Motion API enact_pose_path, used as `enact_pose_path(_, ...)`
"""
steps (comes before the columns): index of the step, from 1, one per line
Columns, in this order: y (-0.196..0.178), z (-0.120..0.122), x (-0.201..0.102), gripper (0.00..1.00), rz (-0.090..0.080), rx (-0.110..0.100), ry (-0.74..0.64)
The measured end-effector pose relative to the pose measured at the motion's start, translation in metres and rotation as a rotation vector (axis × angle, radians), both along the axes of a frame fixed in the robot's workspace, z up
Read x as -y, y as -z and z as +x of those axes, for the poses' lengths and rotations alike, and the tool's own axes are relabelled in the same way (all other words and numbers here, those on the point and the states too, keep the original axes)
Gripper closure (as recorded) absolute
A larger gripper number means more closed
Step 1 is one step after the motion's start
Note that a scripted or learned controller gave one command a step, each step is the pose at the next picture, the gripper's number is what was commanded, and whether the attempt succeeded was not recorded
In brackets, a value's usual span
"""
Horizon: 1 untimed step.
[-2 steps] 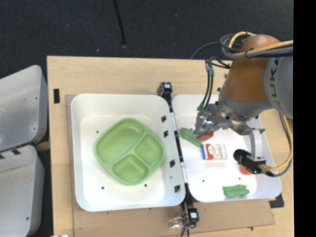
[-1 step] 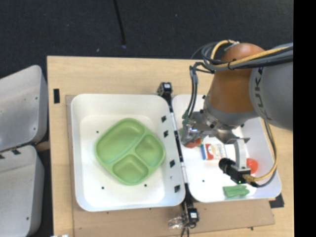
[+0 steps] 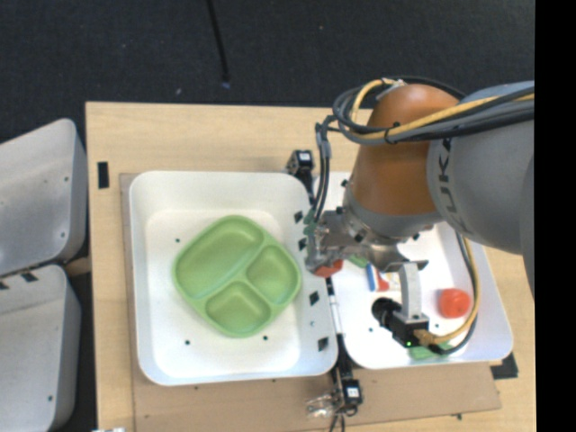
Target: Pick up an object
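Nearest the front edge of the counter [image 3: 108,142], a small green bit [image 3: 419,352] lies in the right bin [image 3: 490,331]. An orange object [image 3: 454,302] sits just behind it, w/ a red-and-blue item [image 3: 379,280] by the arm [image 3: 405,165]. The jaws [image 3: 326,257] hang over the bins' shared edge; can't tell their state. The left bin [image 3: 144,241] holds a green divided plate [image 3: 237,275].

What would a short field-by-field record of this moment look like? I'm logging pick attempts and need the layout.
left bin: holds a green divided plate, lying flat
right bin: holds an orange object, a small green object at the near edge, and a red and blue item
arm: over the right bin, near the wall between the bins
tool: low, by a small red object; grasp cannot be told
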<state>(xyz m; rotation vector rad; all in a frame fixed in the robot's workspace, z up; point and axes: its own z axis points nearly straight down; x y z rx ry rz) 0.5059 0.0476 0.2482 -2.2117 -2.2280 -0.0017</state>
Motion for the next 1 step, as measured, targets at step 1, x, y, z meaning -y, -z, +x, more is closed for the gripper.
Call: enact_pose_path(1, 0.0002, 0.0005, 0.0029, 0.0, -0.002, 0.0, 0.006)
